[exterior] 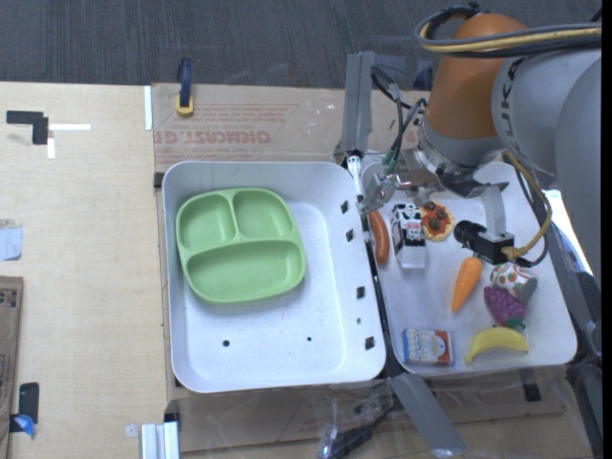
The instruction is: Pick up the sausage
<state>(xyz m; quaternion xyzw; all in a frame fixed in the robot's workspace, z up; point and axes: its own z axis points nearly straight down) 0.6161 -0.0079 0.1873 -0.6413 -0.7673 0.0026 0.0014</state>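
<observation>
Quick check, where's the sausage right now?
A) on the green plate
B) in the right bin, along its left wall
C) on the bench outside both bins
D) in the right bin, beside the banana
B: the sausage lies in the right bin against its left wall, left of the small carton, far from the banana and off the green plate.

Plate [241,247] in left bin [191,352] — sausage [381,236] by right bin's [550,344] left wall, carrot [466,281] further right.
</observation>
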